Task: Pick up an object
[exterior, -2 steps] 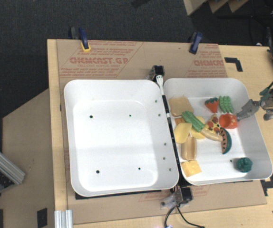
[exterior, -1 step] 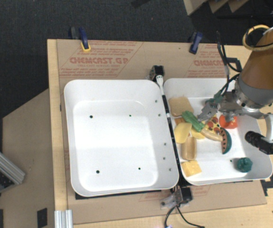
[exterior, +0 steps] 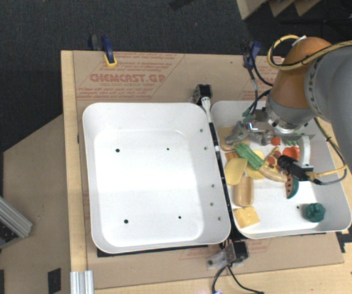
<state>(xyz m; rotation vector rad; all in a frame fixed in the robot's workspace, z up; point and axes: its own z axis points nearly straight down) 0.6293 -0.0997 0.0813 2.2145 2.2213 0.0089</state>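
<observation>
My gripper hangs low over the back left part of the right bin, above a pile of small objects. Just under it lies a green elongated piece beside a tan scrap. Closer to the front are a yellow wedge, a tan cylinder and a yellow block. A pale yellow curved piece and a red-orange piece sit right of the green one. I see nothing held.
A teal lump and a dark green crescent lie in the right bin's front right. The left bin is white with small dark holes. The grey arm with its orange band covers the right bin's back right.
</observation>
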